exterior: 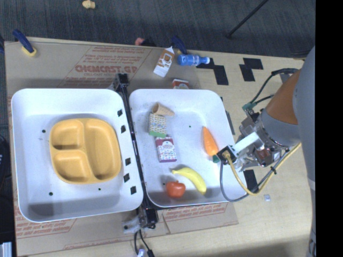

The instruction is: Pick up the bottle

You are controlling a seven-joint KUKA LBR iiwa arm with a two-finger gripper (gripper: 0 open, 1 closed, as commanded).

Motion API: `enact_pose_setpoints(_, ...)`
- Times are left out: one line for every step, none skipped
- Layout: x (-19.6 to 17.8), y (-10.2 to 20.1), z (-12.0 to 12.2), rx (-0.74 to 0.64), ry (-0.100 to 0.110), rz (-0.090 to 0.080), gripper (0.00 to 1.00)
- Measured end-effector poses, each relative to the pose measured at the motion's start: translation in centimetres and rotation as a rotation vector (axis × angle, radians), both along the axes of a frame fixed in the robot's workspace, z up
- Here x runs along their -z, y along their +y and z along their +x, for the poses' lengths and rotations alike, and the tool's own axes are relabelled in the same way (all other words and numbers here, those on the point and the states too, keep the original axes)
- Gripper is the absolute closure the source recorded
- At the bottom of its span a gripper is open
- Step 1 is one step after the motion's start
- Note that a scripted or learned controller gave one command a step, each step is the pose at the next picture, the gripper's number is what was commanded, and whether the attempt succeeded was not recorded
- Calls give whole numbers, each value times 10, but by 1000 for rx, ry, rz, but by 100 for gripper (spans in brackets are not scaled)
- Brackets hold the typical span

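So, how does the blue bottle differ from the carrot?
The blue bottle lies on the bench, beyond the far edge of the right bin; the carrot lies inside that bin. The bottle is blue, the carrot orange. The bottle points across the view, while the carrot runs more up and down it. Both lie on their sides.

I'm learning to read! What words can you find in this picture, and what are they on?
"CHEMCAST GP": big red print on the cardboard.
Smaller red print on the cardboard: too blurred to read.
Label on the bottle: too blurred.
Red carton and patterned carton in the right bin: too small to read.
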State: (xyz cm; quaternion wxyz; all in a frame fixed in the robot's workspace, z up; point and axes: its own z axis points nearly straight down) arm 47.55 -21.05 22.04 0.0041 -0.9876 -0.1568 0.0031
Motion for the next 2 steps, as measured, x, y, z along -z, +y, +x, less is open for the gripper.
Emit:
enact_pose_setpoints(-11,0,1,106,-3,-5,100)
enact_pose_setpoints(-28,0,1,40,-5,-4,100)
